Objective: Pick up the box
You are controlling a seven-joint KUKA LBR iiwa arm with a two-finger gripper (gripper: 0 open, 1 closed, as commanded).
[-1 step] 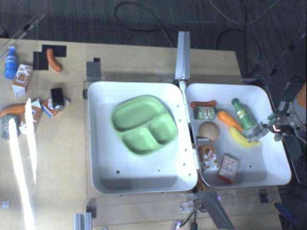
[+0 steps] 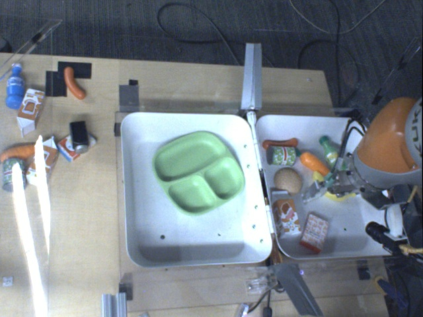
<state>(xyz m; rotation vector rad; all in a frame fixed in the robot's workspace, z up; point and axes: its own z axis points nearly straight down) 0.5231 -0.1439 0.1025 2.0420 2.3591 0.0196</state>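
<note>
The box (image 2: 314, 232), small, red and flat, lies near the front edge of the right bin (image 2: 350, 246). My gripper (image 2: 328, 188) hangs over the middle of that bin, up and to the right of the box and apart from it. The grey arm with its orange band (image 2: 390, 144) comes in from the right. A yellow object (image 2: 338, 196) shows just under the gripper.
The right bin also holds a white and brown carton (image 2: 286, 217) left of the box, a brown round item (image 2: 287, 180), a green can (image 2: 283, 155), a sausage (image 2: 281, 142), a carrot (image 2: 312, 163) and a green bottle (image 2: 328, 148). A green divided plate (image 2: 198, 170) lies in the left bin.
</note>
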